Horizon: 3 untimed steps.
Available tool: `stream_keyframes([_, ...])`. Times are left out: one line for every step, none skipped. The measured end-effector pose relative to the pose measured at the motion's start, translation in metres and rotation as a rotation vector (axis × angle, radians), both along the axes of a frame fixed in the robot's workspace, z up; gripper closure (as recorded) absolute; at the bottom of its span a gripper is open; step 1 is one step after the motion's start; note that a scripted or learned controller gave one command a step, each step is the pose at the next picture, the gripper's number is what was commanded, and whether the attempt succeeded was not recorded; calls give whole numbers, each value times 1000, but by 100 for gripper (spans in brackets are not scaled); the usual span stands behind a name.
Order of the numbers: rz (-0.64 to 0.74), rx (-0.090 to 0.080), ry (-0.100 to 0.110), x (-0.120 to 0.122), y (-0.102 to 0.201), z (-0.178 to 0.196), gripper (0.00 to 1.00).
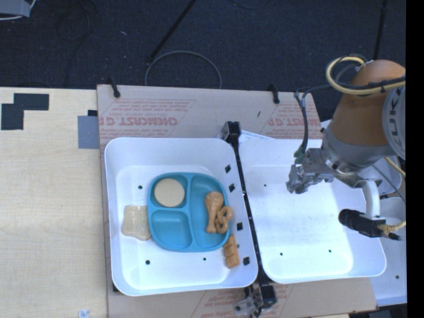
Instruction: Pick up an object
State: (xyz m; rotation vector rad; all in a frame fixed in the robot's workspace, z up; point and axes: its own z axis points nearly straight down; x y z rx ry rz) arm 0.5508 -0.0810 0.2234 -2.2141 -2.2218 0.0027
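From the overhead camera view, your gripper hangs over the right bin, and whether it's open or closed you cannot tell. The objects sit in the left bin: pretzel on the blue tray. Approach stage, I'd say; next, cross left and descend.

Red print runs across the cardboard sheet under the bins, upside down and mirrored from this view; it seems to repeat one short mark with "GP" in it, but the letters are too blurred to read surely; part of "KUKA" shows on the arm.
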Motion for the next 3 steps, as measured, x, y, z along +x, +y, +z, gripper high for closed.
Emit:
stream_keyframes([2, 0, -2, 0, 57, 9, 100])
stream_keyframes([2, 0, -2, -2, 113, 14, 100])
stream_keyframes([1, -1, -1, 11, 170, 1, 100])
